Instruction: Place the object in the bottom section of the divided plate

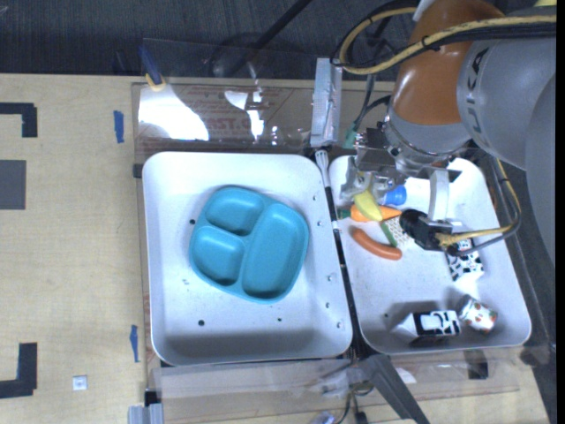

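Observation:
A blue divided plate (250, 241) lies in the left bin (168, 316); its large section faces the lower right and two small sections sit at the left and top. My gripper (394, 193) is low over the back of the right bin (503, 307). It is open, with its fingers standing either side of a small pile of toys. In that pile are a yellow and orange piece (371, 209) and a blue piece (395, 196). An orange sausage (377, 245) lies just in front of the pile. Nothing is lifted.
A black and white toy (463, 263) lies at the right of the right bin. Near its front edge sit a black and white block (436, 322) and a white and orange toy (478, 315). A raised wall divides the two bins (338, 237). Cables hang around the wrist.

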`<state>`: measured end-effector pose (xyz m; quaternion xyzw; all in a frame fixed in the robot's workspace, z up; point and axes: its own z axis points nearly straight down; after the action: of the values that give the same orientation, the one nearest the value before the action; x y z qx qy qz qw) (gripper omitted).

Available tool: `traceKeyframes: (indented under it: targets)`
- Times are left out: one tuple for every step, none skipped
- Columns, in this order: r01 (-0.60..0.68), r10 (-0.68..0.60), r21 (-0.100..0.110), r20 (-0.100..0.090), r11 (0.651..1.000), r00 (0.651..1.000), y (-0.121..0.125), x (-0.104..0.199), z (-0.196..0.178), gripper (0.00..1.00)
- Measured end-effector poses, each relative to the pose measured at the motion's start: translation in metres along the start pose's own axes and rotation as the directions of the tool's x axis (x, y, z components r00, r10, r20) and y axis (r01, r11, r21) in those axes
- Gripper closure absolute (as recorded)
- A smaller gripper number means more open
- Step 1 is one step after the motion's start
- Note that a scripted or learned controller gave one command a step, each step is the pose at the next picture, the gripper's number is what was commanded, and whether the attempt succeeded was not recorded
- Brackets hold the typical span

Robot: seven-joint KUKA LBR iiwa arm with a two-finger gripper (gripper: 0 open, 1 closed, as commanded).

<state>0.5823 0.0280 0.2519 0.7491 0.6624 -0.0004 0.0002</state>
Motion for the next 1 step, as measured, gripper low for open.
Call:
traceKeyframes:
  targets:
    - [0.157,-0.157,-0.003,0.000,0.988,0.988,0.0494,0.0674,0.0404,1.00]
